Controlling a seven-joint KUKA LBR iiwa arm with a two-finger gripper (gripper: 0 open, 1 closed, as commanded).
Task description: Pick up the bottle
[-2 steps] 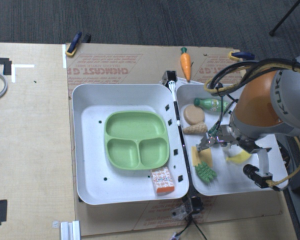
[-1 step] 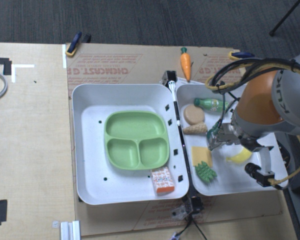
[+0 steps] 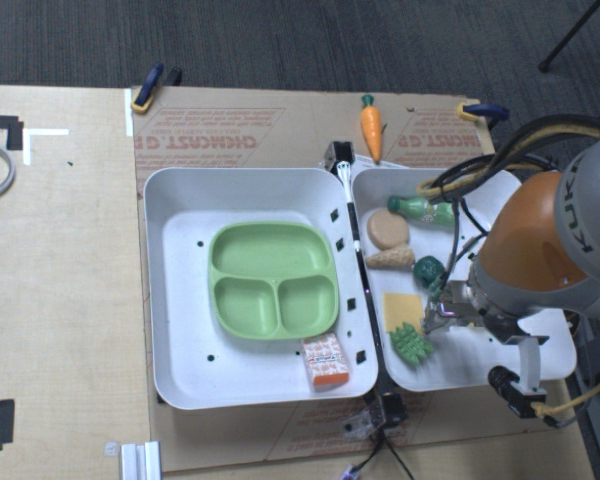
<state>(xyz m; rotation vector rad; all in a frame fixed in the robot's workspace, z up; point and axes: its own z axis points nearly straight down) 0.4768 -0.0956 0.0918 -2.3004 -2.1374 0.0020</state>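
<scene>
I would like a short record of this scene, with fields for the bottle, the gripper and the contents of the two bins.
bottle: green, lying on its side at the far end of the right bin
gripper: low in the right bin, near the yellow slice, apart from the bottle
left bin: green divided plate, small orange carton
outside bins: carrot
</scene>
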